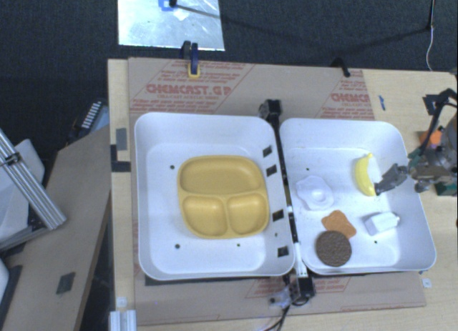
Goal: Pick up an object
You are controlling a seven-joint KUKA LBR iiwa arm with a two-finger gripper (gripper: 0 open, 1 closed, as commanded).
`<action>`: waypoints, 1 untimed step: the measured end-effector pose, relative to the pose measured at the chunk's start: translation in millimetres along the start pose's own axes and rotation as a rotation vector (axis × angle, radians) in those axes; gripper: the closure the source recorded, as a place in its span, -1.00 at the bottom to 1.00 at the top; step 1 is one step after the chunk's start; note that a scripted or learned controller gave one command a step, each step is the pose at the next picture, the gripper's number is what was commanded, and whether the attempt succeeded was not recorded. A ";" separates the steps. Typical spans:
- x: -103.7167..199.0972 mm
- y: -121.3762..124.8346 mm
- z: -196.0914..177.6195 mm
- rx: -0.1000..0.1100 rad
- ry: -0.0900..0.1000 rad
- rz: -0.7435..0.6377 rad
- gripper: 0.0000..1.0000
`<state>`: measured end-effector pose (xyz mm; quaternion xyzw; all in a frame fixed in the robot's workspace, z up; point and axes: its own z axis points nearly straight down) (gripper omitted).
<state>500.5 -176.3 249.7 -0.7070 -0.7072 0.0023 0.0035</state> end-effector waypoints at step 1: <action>0.3 2.2 -5.0 -0.010 -0.003 -0.003 -1.00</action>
